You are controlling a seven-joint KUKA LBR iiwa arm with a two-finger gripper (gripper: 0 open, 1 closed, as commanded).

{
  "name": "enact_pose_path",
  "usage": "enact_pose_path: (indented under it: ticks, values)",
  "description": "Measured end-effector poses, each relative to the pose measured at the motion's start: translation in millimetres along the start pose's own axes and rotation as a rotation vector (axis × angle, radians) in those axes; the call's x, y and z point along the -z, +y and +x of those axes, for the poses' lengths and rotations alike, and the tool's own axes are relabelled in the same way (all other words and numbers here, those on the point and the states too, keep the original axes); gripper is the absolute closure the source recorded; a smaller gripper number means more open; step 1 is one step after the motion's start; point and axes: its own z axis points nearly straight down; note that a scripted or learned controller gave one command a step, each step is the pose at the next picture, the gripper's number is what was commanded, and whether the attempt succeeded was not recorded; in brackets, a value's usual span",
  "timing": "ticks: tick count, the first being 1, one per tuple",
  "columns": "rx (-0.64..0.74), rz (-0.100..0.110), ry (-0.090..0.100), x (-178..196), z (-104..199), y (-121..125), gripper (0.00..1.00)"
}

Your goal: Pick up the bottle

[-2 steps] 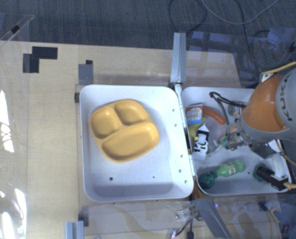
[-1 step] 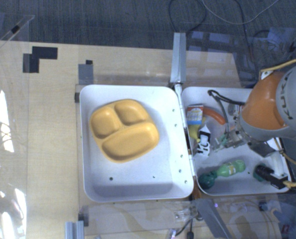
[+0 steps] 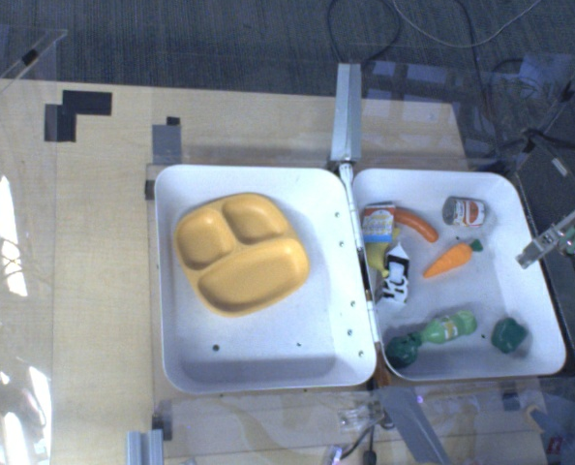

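The bottle (image 3: 433, 334), green with a pale label, is seen lying on its side in the right bin (image 3: 536, 356), near the bin's front wall, with its long axis running from lower left to upper right at a shallow slant. Its darker, rounder end is set close to the front left corner, beside the divider between the two bins. The gripper (image 3: 549, 242) is seen at the view's right margin, above the right bin's outer rim, so the bottle lies toward the view's left and lower part from it, well apart. How wide the gripper stands cannot be told, and nothing can be made out in it. A dark green object (image 3: 508, 334) is placed just to the right of the bottle, and a carrot (image 3: 450, 260) lies beyond it toward the middle of the bin; open floor is left between these. An approach from above, across the bottle's short axis, is judged the likeliest, with the front wall and corner counted as the tightest limits.
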Motion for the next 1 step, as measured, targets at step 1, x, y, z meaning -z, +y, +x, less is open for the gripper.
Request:
enact_pose_path:
  ticks: [1]
  values:
    - [0.001, 0.001, 0.001, -0.3, 0.3, 0.1, 0.00]
